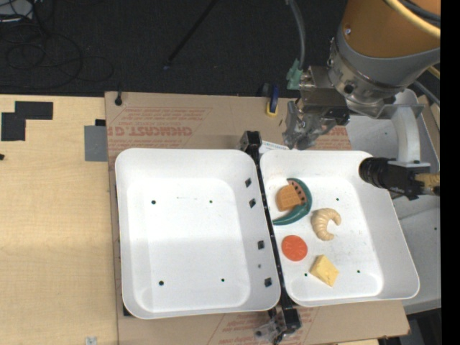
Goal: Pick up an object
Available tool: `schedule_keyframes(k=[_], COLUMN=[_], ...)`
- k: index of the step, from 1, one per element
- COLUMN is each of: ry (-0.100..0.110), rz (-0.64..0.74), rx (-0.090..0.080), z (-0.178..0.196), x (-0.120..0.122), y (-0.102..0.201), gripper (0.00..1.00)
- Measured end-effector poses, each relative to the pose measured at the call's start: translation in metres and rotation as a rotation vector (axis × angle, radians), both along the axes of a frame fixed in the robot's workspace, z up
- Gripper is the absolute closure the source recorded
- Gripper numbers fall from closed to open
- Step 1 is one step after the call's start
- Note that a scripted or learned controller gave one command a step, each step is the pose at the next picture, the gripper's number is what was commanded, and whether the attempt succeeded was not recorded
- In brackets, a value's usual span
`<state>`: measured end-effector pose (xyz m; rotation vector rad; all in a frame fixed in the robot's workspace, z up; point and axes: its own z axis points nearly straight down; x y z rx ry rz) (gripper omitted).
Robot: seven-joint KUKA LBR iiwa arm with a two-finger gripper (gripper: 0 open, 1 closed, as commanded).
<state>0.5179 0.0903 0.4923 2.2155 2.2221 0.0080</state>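
Note:
The right bin [374, 279] holds several small objects. A teal ring [302, 208] lies near its left wall with an orange-brown waffle-like piece [289, 196] resting on it. A pale croissant [326, 223] sits just right of them. Below are a red-orange disc [294, 248] and a yellow cheese wedge [324, 270]. My gripper [300, 138] hangs above the far edge of the right bin, up and slightly right of the teal ring. Nothing shows between its fingers.
The left bin [187, 228] sits beside the right one, joined by a black clip strip [260, 221]. A black cylinder [384, 172] juts over the right bin's right rim. Cardboard lies under both bins, with wooden bench to the left.

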Motion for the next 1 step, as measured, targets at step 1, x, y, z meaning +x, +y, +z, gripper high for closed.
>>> schedule_keyframes(k=[1], ry=[0.005], rz=[0.004], rx=[0.001], z=[0.0482], x=[-0.0436], y=[0.0529], gripper=[1.0])
